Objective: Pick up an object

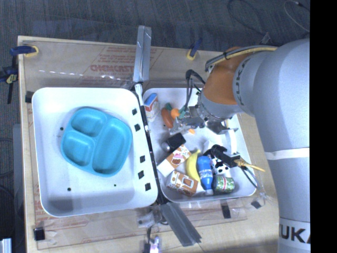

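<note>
Reaching into right bin (243, 136) | gripper (185, 121) opening cannot be told, nothing seen held | carrot (167, 117) just beside it, black block (175, 140) below | one item should be singled out, clutter avoided

Blue tray (97, 140) glossy plastic; white bins (47, 194) smooth plastic; bench (79, 62) wood

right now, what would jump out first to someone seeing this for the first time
The bright blue divided tray lying alone in the left bin catches the eye first. Next comes the big grey arm with its orange band reaching over the right bin, where a banana, small cartons and other items crowd the near end.
</note>
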`<act>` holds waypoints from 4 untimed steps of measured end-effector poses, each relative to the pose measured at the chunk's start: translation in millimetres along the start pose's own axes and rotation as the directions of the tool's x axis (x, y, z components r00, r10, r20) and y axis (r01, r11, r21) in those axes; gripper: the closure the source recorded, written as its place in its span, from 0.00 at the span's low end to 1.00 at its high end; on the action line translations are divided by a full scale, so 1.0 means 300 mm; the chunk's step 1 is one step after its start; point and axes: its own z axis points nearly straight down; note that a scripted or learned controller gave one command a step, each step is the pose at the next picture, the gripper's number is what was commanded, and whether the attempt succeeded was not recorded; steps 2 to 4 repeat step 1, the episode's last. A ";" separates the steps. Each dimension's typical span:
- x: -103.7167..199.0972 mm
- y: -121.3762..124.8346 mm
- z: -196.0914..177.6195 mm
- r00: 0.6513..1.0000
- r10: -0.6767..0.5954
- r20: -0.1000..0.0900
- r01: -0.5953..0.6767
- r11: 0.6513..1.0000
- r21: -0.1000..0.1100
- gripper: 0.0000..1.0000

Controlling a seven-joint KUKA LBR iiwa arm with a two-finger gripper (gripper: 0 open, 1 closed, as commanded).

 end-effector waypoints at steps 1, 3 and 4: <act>0.217 0.161 -0.387 1.000 0.017 0.000 -0.017 1.000 -0.002 1.00; 0.217 0.161 -0.387 1.000 0.017 0.000 -0.017 1.000 -0.002 1.00; 0.217 0.161 -0.387 1.000 0.017 0.000 -0.017 1.000 -0.002 1.00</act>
